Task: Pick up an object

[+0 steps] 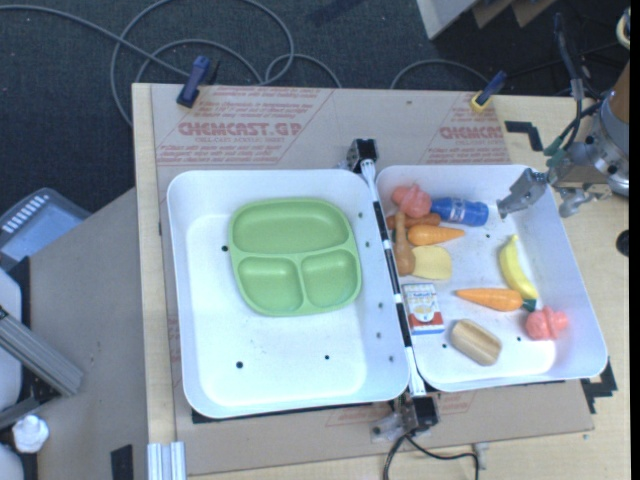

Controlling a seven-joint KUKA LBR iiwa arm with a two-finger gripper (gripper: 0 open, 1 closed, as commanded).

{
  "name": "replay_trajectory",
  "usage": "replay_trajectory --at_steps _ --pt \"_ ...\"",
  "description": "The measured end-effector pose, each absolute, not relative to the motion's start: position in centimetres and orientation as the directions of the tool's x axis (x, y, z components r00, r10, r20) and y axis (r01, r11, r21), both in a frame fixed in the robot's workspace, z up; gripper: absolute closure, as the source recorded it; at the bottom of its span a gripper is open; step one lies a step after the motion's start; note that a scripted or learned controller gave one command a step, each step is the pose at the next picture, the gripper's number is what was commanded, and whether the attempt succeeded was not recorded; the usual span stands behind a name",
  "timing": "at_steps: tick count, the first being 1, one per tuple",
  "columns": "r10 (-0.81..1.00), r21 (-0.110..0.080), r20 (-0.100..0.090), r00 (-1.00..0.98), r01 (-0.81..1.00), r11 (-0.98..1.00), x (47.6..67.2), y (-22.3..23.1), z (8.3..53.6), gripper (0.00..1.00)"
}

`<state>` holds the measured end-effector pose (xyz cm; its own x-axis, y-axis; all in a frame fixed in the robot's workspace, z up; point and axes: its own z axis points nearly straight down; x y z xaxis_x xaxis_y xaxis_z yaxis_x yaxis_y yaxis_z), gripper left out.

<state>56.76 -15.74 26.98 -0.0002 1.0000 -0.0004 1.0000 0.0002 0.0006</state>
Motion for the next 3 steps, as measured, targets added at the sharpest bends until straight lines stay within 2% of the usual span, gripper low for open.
replay_trajectory --at_steps 1,2,3 --pt "1.0 -0.001 0.0 0.0 1.0 0.0 57.5 -19.1 19.2 0.0" --pt "1.0 0.0 0.0 0.0 1.0 0.0 55.9 -19.2 8.4 0.0" --pt "1.0 0.002 -0.002 0.001 1.0 -0.001 56.0 -19.2 9.5 1.0"
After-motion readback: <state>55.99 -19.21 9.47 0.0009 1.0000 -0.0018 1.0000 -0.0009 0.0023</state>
